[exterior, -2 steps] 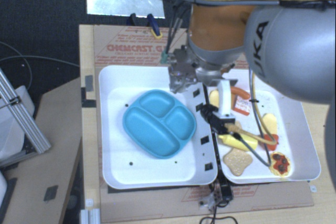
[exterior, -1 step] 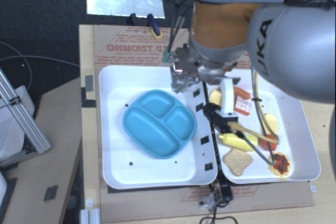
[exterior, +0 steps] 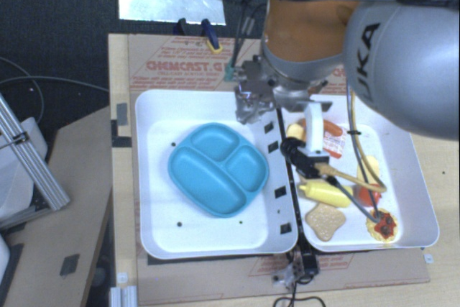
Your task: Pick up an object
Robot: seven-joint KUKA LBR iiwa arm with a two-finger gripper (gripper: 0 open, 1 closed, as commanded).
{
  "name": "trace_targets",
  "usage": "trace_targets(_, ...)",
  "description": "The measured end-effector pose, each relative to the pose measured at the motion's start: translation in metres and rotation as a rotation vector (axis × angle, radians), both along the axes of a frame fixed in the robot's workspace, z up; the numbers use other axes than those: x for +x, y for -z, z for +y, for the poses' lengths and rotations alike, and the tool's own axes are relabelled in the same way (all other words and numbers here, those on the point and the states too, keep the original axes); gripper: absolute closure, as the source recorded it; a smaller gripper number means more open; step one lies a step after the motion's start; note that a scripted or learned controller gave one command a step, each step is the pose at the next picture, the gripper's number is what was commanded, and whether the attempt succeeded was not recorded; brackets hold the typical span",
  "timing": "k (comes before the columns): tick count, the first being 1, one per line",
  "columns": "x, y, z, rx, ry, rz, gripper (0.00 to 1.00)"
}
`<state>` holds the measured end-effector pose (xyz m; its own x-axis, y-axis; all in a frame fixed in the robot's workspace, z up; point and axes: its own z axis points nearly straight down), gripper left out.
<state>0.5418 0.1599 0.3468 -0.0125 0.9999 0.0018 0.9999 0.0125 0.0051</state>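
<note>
A blue divided plate (exterior: 218, 169) lies flat in the middle of the left bin (exterior: 159, 226). The right bin (exterior: 417, 216) holds several toy foods: a yellow piece (exterior: 325, 193), a tan biscuit shape (exterior: 325, 221), an orange-red sausage (exterior: 332, 131), a small yellow piece (exterior: 295, 131) and a pizza slice (exterior: 382, 225). My gripper (exterior: 251, 108) hangs over the back right corner of the left bin, just behind the plate and close to the divider between the bins. I see nothing between its tips.
The grey and orange arm (exterior: 323, 3) covers the back of the right bin. Black clips (exterior: 274, 147) run along the wall between the bins. Cardboard (exterior: 180, 65) lies under both bins, and a metal frame (exterior: 29, 162) stands at the left.
</note>
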Motion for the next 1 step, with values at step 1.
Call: trace_targets(1, 0.0103, -0.1360, -0.0077, 0.003, 0.007, -0.011, 1.00)
